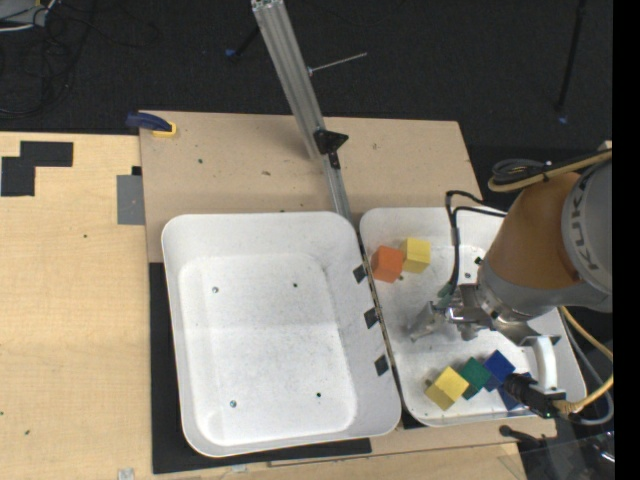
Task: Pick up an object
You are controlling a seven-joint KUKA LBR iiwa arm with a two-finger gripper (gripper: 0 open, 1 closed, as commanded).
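Camera view: right bin [400,388]
Jaws [430,323]: mine, low over bin floor; open or closed, cannot tell
Far: orange block [388,262], yellow block [417,254]
Near: yellow cube [446,387], green block [476,378], blue block [498,365]

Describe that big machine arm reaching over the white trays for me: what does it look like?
The arm is thick and rounded, with a grey shell and a broad orange band above the wrist. Black cables loop alongside it. At its tip sits a small metallic gripper with thin silvery fingers, far slimmer than the bulky arm behind it.
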